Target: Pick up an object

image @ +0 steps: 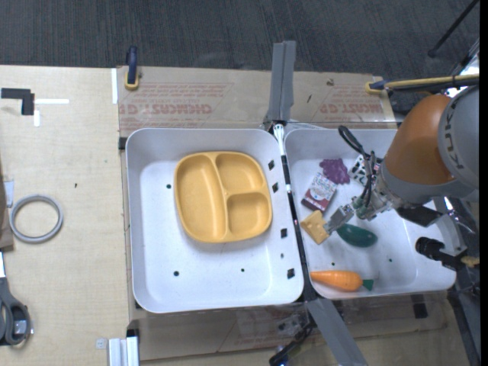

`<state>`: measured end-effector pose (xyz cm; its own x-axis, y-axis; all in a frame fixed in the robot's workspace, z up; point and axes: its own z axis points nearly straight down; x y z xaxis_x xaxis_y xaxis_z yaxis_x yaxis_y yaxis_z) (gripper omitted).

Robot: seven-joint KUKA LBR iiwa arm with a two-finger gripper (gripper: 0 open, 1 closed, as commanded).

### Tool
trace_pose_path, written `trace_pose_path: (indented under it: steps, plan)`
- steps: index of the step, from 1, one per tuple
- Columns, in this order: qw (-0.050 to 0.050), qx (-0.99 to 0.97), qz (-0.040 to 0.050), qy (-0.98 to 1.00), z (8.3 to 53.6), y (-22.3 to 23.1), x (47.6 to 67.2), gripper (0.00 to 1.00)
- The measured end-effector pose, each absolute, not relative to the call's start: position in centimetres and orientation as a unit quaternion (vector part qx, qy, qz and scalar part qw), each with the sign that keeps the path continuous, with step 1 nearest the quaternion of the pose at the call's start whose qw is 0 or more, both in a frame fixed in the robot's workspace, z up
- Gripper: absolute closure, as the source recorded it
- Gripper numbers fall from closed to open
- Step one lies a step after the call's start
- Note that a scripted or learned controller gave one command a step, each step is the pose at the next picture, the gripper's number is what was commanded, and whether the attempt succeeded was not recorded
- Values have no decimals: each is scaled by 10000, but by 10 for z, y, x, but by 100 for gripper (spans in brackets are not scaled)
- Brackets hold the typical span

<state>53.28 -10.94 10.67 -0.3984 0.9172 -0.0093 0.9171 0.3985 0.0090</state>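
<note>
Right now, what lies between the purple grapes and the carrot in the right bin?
In the camera view, the snack packet, cheese wedge, dark green vegetable and the tool lie between grapes and carrot.

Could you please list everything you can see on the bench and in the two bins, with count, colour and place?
Divided plate: one, yellow, in the left bin.
Carrot: one, orange with a green end, near the front edge of the right bin.
Cheese wedge: one, yellow, right bin, near the divider.
Packet: one, red and white, right bin, behind the cheese wedge.
Grapes: one bunch, purple, right bin, toward the back.
Green object: one, dark green, right bin, just by the gripper.
Tape roll: one, grey, on the bench left of the bins.
Scissors: one pair, dark, bench's front left edge.
Arm: one, grey with orange band, over the right bin.
Gripper: one, low between cheese wedge and green object.
</note>
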Motion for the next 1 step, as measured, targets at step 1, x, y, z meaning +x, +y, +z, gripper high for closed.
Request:
trace_pose_path:
  steps: [1]
  plan:
    - [3,6321,-11,7749,92,-115,603,0]
